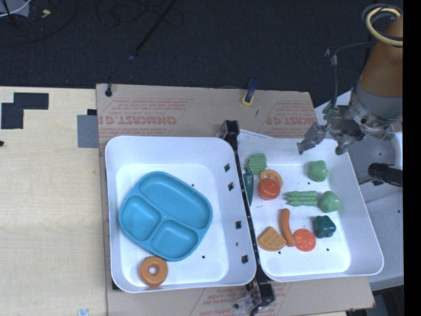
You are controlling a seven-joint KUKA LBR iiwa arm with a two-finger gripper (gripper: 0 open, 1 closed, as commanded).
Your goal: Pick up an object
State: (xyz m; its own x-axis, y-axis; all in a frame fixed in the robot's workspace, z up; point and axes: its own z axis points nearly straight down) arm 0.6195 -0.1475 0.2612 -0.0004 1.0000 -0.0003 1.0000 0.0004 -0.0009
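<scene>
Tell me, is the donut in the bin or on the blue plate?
In the bin: the donut lies on the white floor beside the blue plate.

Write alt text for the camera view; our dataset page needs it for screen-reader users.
A robot arm's open gripper hangs over the upper right of the right bin, above scattered toy food including a green apple and a red tomato. The left bin holds a blue divided plate and a donut.
</scene>
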